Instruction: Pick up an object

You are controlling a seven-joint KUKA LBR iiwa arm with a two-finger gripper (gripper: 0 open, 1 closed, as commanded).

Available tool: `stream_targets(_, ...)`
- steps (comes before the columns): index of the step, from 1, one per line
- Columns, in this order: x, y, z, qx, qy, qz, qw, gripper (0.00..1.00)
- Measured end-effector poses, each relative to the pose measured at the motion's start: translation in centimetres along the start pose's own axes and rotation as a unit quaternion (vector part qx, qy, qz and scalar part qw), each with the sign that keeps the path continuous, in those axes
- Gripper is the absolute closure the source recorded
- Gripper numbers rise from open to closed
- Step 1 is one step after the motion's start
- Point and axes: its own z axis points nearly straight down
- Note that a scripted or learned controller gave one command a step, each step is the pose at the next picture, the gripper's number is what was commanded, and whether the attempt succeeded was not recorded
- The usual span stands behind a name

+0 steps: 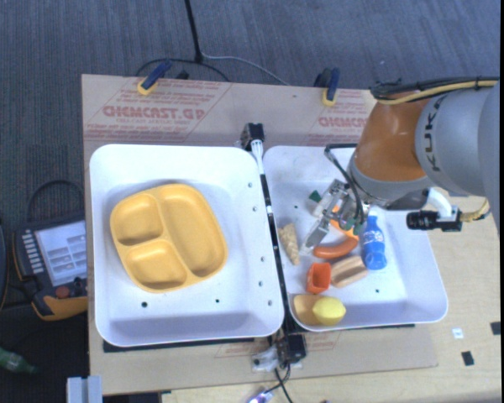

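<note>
Camera view: claw (329, 221) hangs low in the right bin (420, 305), fingers parted slightly, gripping nothing, just above an orange carrot (334, 247); blue bottle (373, 246) and hot dog (347, 270) crowd close.

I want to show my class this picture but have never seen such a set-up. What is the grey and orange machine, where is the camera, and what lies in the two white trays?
The machine is a robot arm, reaching in from the right. Its hand hangs low over the right bin; whether it grips anything cannot be told. The camera looks down on the bench from above, at a slant. The left bin holds a yellow divided plate. The right bin holds small toy foods: a blue bottle, a hot dog, a lemon, an orange cup and a few others.
</note>
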Motion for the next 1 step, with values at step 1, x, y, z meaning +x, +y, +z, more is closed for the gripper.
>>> stream_targets(1,2.71,-1.21,-0.08,-0.004,-0.008,-0.014,0.9999,0.00)
